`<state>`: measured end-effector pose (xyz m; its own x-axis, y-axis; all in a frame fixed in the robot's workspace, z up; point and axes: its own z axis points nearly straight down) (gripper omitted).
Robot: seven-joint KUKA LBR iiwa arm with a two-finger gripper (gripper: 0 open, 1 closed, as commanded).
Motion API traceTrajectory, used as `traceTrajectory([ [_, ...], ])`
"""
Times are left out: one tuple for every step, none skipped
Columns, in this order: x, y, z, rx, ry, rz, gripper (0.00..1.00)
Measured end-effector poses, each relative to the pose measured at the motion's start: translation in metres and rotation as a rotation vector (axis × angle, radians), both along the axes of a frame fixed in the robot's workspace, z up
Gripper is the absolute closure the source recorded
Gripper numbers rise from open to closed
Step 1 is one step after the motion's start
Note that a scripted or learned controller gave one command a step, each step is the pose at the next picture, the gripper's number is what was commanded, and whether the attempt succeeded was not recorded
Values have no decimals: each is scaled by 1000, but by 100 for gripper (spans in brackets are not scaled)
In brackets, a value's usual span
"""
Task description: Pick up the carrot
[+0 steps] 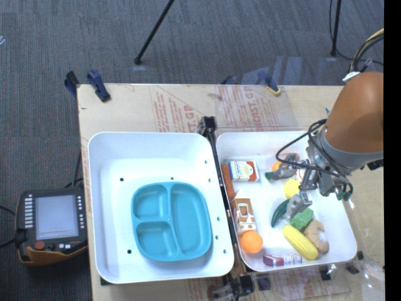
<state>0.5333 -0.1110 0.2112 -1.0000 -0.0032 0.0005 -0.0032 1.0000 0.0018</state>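
The carrot (276, 166) is a small orange piece with a green leafy end, lying in the upper middle of the right bin (263, 144), partly behind a black cable. My gripper (299, 204) hangs low over the right half of that bin. It is below and to the right of the carrot and apart from it. It sits just past a yellow lemon (291, 188) and above a green bumpy vegetable (302, 219). I see nothing held in it.
The right bin also holds a small box (243, 170), a second box (244, 213), an orange (251, 242), a dark green pepper (279, 212), a corn cob (299, 242), a tan root (317, 232) and a reddish sausage (227, 180). A blue divided plate (170, 221) lies in the left bin (106, 162).
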Motion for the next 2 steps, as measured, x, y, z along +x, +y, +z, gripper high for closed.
traceTrajectory([
  [63,-34,-117,3,10,-72,0],
  [68,-32,-100,1,-5,-63,100],
])
